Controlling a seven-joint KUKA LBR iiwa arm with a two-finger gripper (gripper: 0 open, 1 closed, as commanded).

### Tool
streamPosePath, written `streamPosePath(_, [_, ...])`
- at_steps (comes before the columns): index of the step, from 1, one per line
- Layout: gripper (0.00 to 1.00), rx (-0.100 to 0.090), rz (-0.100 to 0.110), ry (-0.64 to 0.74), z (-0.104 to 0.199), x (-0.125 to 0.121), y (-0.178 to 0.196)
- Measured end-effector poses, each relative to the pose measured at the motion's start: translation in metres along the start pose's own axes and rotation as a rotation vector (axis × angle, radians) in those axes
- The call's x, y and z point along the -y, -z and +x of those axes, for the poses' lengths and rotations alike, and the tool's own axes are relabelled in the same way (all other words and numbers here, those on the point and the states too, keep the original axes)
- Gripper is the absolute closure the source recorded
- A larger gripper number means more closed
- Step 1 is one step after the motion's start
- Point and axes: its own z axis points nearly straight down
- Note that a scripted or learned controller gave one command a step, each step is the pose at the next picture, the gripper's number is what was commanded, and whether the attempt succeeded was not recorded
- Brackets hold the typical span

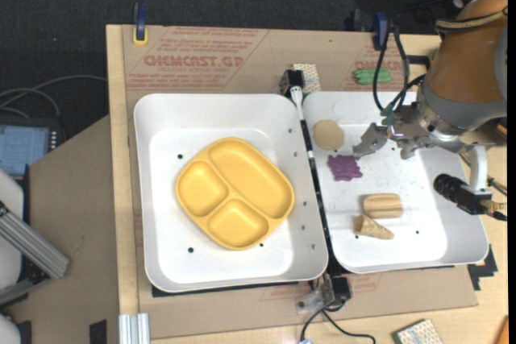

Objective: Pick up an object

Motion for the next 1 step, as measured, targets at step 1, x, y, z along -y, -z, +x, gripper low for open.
streamPosePath(1, [0.00,-0.001,0.002,0.000,0.0023,-0.0043,-0.1222])
